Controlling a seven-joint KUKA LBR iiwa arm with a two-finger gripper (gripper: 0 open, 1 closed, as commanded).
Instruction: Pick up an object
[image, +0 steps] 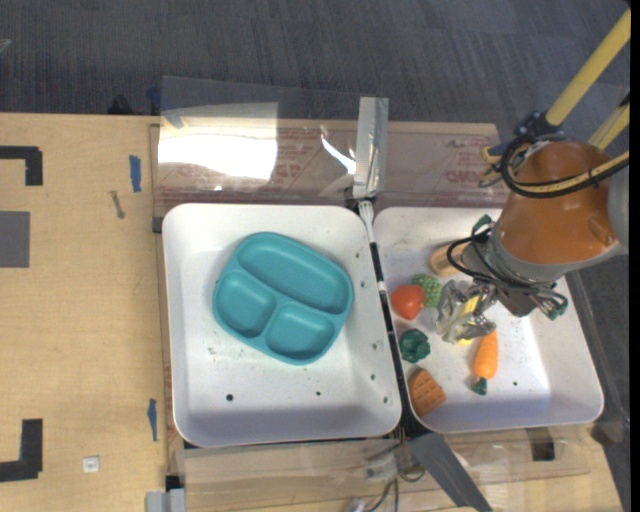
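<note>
The right bin (560, 400) holds several toy foods: a red tomato (407, 301), a green leafy piece (431, 290), a dark green piece (415, 346), an orange-brown ridged piece (426, 389), an orange carrot (485, 358) and a tan piece (441, 258) partly hidden by the arm. My gripper (463, 318) hangs low over the middle of this bin, between the tomato and the carrot, with the orange wrist band above it. A pale yellowish item lies right at the fingertips; I cannot tell if it is held.
The left bin (190, 400) holds a teal divided plate (284, 297). A metal divider (369, 160) rises at the back between the bins. Black cables loop around the wrist (520, 270). A wooden bench surface (70, 330) lies to the left.
</note>
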